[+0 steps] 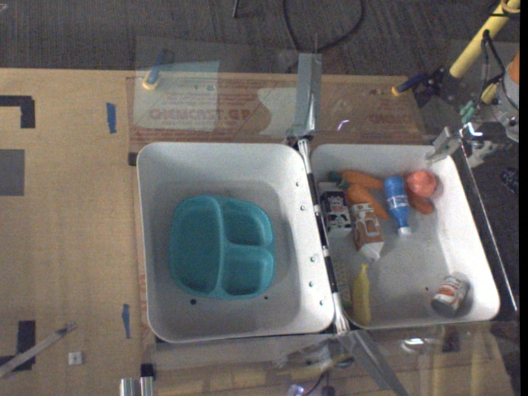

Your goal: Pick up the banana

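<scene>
Banana (361, 294) lies in the right bin (483, 246), low in the near-left corner, long axis running roughly front to back, just beside the divider between the bins. Gripper (462, 139) sits over the far-right corner of that same bin, at the rim, well apart from the banana and diagonally across the bin from it. Gripper too small and dim to read: cannot tell whether it is spread or closed, and nothing is seen held in it. Between the two: a brown bottle (368, 229) with a pale cap pointing toward the banana, a blue bottle (398, 204), two carrots (361, 179) near the far wall, a red-orange round item (422, 182), a small dark-and-white box (334, 210) against the left wall. A can (450, 294) lies on its side in the near-right corner, apart from the banana. Left bin (157, 246) holds a teal divided plate (221, 246), flat, about centred. Bins rest on a tan bench (66, 246) marked with black squares and bits of blue tape (110, 118); a clear sheet lies behind the bins. Dark carpet beyond, with a looped black cable (323, 11). Yellow tube (478, 41) slants in at upper right. Light is dim.
</scene>
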Controlling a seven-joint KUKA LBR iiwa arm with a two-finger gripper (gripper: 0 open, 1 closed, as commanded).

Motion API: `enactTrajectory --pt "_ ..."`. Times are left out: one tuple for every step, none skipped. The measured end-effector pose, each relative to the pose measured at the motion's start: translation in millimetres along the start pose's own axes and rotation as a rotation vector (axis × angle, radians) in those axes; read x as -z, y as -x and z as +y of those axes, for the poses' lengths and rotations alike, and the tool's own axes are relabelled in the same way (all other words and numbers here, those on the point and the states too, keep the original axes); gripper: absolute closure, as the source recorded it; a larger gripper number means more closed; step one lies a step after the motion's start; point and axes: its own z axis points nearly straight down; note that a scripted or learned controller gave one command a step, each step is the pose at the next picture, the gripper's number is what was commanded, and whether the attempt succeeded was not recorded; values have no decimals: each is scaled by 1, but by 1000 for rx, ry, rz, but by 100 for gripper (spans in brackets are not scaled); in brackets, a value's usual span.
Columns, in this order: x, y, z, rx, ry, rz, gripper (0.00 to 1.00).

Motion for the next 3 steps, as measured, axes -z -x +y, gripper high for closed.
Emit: enactTrajectory --pt "-124 3 7 182 5 -3 0" --pt "-86 10 -10 -60 4 -2 0" --pt "-135 -30 -37 313 4 -2 0"
